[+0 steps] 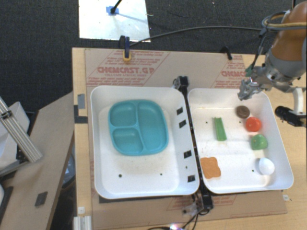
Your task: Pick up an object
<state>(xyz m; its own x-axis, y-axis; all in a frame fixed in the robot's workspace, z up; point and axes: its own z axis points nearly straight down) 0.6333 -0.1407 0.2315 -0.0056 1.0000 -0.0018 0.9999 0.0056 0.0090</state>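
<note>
Objects lie in the right bin [283, 174]: brown disc [242, 111], red ball [253, 124], green ball [258, 142], white ball [265, 166], green stick [219, 128], orange piece [210, 167]. Gripper [245, 94] hovers just above the disc, over the bin's far rim; jaw state cannot be determined. Left bin [103, 176] holds a teal tray [138, 127].
</note>
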